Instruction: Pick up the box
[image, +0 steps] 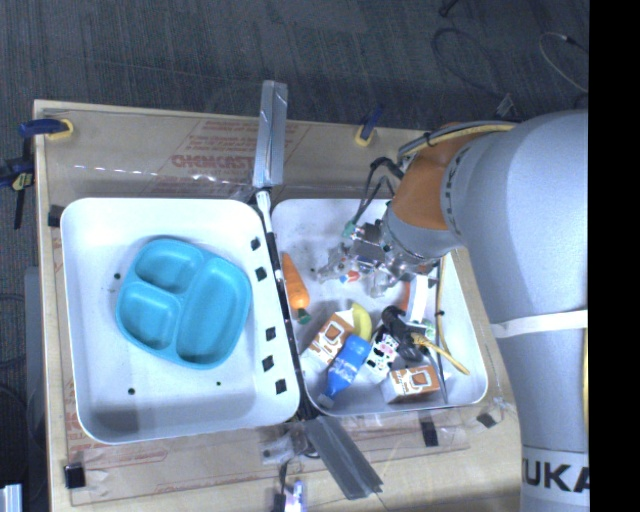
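Landmark: the blue bottle in the right bin; all positions are taken from it.
Near box: a small orange-and-white carton lies to the bottle's right, at the bin's front edge.
Second box: a like carton touches the bottle's upper left, long axis tilted toward the carrot.
My gripper: beyond the bottle, toward the bin's back (tip lost in wrist clutter); spread or pressed together, I cannot tell.
Bearing: both boxes lie forward of my gripper, the tilted one nearer by my judgement.
Far: the blue tray sits well left, in the other bin.
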